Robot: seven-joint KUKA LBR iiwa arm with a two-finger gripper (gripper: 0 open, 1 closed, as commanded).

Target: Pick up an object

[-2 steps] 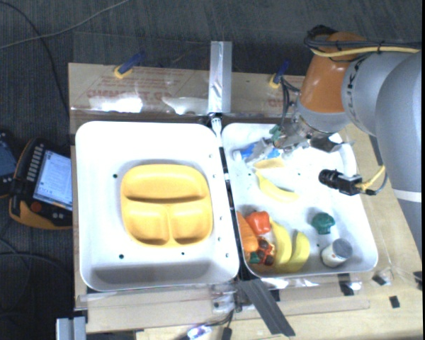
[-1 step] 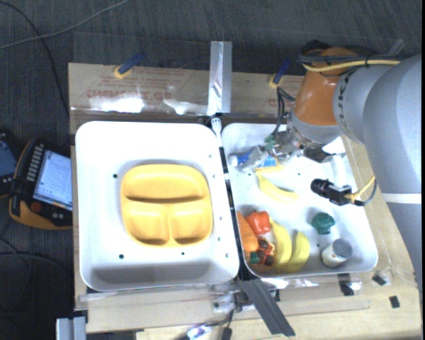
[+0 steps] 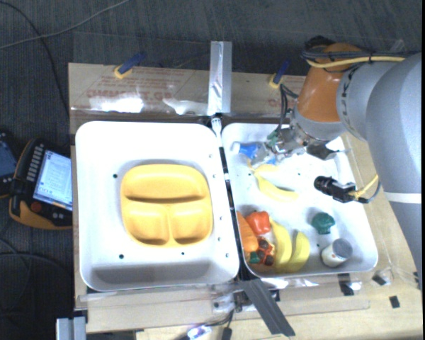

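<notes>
In the camera view, the arm (image 3: 382,119) reaches in from the right, over the far part of the right bin (image 3: 361,211). The gripper (image 3: 287,142) is low near the far left corner of this bin. How its jaws stand, I cannot tell from this angle.

Just beside the gripper, on its left, lies a small blue object (image 3: 246,149). A pale yellow piece (image 3: 275,184) lies a little nearer to the camera, below the gripper; whether it touches the gripper is not clear.

In the near part of the same bin lie an orange and red toy (image 3: 257,234), two yellow bananas (image 3: 292,250), a green object (image 3: 323,222) and a small grey cup (image 3: 338,251), all well apart from the gripper.

The left bin (image 3: 99,190) holds a yellow divided tray (image 3: 166,202).
</notes>
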